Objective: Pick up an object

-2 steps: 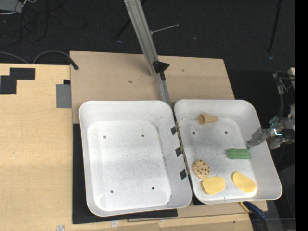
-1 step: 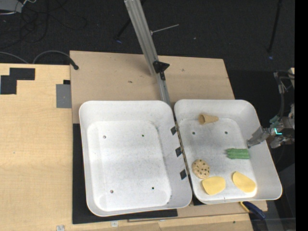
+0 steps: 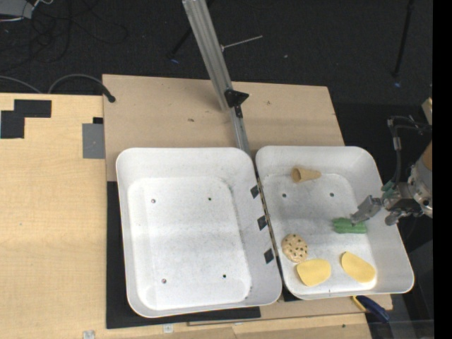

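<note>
Right-hand bin (image 3: 381,179), green object (image 3: 349,225) lying left-right, pincer (image 3: 379,210) just beside it, spread open.

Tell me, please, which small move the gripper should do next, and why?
Probably a short descent onto the green object. The gripper sits at the right bin's right side, just above and right of that object, with nothing seen held. The cone, cookie and two yellow pieces lie farther away.
</note>
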You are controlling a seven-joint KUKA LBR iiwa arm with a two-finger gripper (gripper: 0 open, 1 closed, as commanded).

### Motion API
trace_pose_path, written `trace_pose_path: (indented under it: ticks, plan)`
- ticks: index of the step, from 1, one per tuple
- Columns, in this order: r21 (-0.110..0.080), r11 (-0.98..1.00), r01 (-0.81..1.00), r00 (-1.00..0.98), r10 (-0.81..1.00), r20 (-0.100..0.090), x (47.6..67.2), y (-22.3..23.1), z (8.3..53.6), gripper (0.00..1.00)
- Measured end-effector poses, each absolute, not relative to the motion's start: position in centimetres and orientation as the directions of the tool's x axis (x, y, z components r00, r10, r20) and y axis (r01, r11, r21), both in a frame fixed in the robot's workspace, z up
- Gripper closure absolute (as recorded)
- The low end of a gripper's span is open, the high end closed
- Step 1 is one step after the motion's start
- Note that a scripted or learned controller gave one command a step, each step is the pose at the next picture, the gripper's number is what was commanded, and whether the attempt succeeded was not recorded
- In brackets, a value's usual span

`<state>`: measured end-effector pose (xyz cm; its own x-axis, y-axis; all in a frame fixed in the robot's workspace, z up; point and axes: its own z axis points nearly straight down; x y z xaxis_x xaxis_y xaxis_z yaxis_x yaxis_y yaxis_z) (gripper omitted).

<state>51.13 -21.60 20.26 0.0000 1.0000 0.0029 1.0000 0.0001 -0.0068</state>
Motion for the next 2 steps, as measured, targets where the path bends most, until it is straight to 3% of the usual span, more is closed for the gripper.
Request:
trace_pose_path:
  ticks: [2]
  plan:
    - [-0.009,0.000,1.000,0.000,1.000,0.004,50.1,-21.7,9.8,0.00]
